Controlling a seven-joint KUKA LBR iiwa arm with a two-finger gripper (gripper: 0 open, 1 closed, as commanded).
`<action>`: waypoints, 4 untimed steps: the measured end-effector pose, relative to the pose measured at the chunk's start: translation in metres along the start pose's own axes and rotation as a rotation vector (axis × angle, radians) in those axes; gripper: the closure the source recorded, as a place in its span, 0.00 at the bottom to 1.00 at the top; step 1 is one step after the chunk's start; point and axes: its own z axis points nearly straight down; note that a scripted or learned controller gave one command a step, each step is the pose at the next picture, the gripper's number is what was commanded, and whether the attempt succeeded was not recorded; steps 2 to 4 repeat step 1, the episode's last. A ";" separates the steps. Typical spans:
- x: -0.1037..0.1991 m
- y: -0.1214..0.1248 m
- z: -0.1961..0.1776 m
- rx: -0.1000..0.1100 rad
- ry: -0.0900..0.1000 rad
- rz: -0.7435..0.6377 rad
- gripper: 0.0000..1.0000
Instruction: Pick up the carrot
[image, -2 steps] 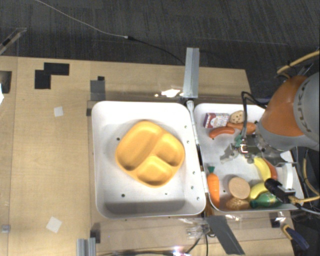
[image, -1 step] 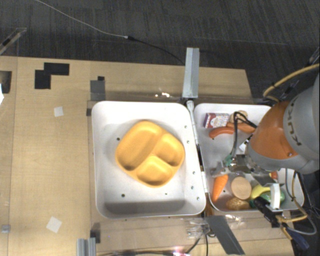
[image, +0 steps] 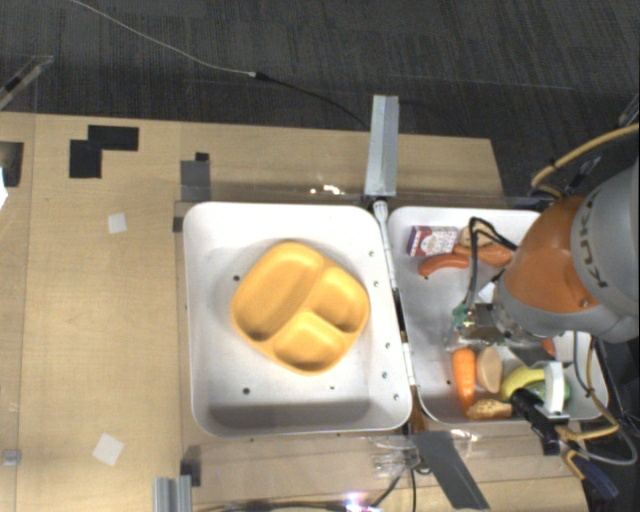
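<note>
End effector (image: 478, 322): at the right of the frame, over the middle of the right bin, below the grey arm (image: 610, 250) and its orange band (image: 548, 262); whether it is apart or together cannot be told, since the wrist hides it from above.

Tabletop (image: 90, 330): light wood, covering the left and centre of the frame, with black marks at its upper left.

Left bin (image: 215, 400): shallow, white, at frame centre.

Yellow divided dish (image: 300, 305): three compartments, resting in the middle of the left bin.

Right bin (image: 428, 390): white, touching the left bin along its right wall.

Carrot (image: 464, 375): orange, lying lengthwise in the lower part of the right bin, just below the end effector, with nothing gripping it.

Sausage (image: 450, 264): reddish, upper part of the right bin, partly under the arm.

Small carton (image: 430, 240): dark red and white, just above the sausage.

Banana (image: 522, 380): yellow, right of the carrot.

Pale round piece (image: 489, 370): between carrot and banana.

Bread-like piece (image: 487, 408): brown, at the bin's lower edge.
</note>
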 end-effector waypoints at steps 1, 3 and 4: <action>0.052 -0.001 -0.095 0.011 0.001 -0.068 1.00; 0.052 -0.001 -0.095 0.011 0.001 -0.068 1.00; 0.052 -0.001 -0.095 0.011 0.001 -0.068 1.00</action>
